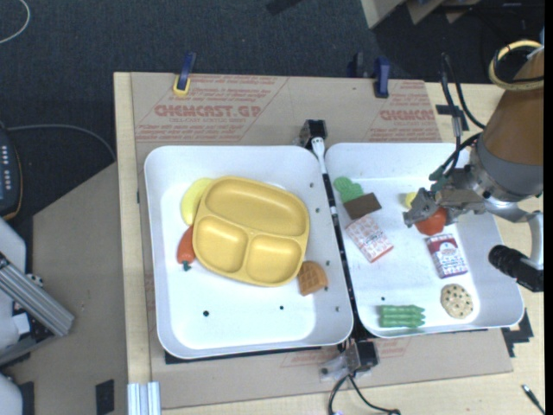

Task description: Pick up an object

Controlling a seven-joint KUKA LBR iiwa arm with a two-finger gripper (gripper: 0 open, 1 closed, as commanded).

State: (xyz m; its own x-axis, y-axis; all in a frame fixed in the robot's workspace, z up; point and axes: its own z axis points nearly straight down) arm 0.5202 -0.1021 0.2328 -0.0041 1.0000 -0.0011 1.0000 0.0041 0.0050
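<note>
Red round toy (433, 224) lies just under the gripper (423, 211)

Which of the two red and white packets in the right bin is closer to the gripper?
The packet just below the gripper, beside the cookie; the other packet lies farther left.

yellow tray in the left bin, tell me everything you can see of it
The yellow tray looks like glossy moulded plastic with rounded corners and three compartments: one long one along the far side, two smaller ones nearer the camera. It lies flat, open side up and turned slightly askew, in the left bin. It overlaps a yellow piece at its far left corner; a carrot and a waffle sit against its edges.
</note>
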